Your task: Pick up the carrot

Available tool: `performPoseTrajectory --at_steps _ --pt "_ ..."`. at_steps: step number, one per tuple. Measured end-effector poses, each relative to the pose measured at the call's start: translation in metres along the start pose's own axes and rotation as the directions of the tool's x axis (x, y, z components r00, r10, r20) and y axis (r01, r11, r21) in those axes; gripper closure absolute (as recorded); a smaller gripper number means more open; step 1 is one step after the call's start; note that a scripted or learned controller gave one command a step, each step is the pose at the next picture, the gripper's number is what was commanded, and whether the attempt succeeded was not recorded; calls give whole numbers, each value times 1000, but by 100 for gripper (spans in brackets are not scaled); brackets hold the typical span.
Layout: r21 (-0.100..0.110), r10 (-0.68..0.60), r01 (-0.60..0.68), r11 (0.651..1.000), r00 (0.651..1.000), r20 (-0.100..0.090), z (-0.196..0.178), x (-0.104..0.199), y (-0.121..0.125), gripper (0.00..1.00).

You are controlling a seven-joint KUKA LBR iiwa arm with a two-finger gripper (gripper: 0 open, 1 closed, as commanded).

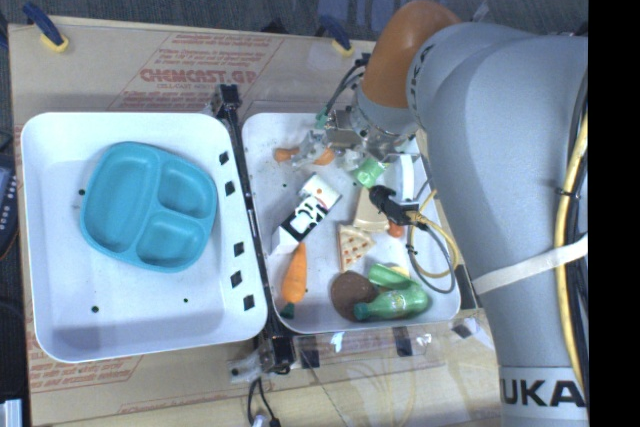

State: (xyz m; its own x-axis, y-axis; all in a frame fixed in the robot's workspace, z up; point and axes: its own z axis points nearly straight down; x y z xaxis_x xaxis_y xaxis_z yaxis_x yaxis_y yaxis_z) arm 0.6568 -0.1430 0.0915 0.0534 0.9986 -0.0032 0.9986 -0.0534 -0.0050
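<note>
The carrot (293, 275) is orange with a green stub at its near end. It lies lengthwise in the right bin (262, 177), close to that bin's left wall and towards the front. My gripper (338, 139) is low over the far end of the same bin, well behind the carrot and apart from it. It hangs beneath the orange wrist band, with small orange pieces (322, 156) just beside it. The arm's grey body covers the bin's right side.
Between gripper and carrot lies a black-and-white box (311, 208). A cracker (352, 243), a brown round piece (349, 289), a green bottle (392, 302) and a small green item (369, 173) share the right bin. The left bin (50, 295) holds a blue divided plate (150, 205).
</note>
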Motion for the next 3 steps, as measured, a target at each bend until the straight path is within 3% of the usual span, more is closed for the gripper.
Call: performPoseTrajectory --at_steps 1,2,3 --pt "3 -8 8 1000 1000 -1 -11 2 1 100" --pt "2 -9 9 1000 1000 -1 -11 2 1 0" --pt "-13 -52 52 999 999 -1 -129 19 1 0"
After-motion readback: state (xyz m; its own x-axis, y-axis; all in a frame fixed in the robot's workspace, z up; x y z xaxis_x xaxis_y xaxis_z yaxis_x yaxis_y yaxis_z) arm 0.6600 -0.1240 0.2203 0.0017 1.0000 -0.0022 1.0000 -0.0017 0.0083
